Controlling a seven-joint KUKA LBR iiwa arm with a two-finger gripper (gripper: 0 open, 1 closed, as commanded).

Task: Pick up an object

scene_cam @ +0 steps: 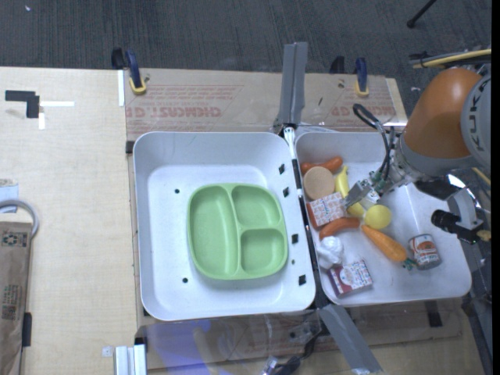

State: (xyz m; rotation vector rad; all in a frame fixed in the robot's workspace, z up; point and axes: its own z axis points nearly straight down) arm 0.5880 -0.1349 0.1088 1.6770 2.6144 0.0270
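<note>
The gripper [364,196] is down inside the right bin [449,287], low among a tight cluster of toy food, and its tip is too small and too crowded by other things to tell how far open it is or whether anything sits in it. Any of the objects here could serve as the task's thing; the closest are the yellow lemon [377,216] just below the gripper and the banana [342,181] just to its left, both seemingly touching or nearly touching the tip. The main risk, as I judge it, is the crowding: closing here could catch two pieces at once, or nudge the round lemon so it rolls away instead of being gripped. Just beyond on the left lie a printed carton [326,208], a tan round cookie-like piece [319,183] and a red sausage [339,226], packed tight enough to block a clean approach. Farther below are a carrot [383,243], a small can [425,251], a white crumpled piece [330,248] and a second carton [351,276]. Well to the left, in the other bin [156,209], a green divided plate [237,230] lies clear of the action.
</note>
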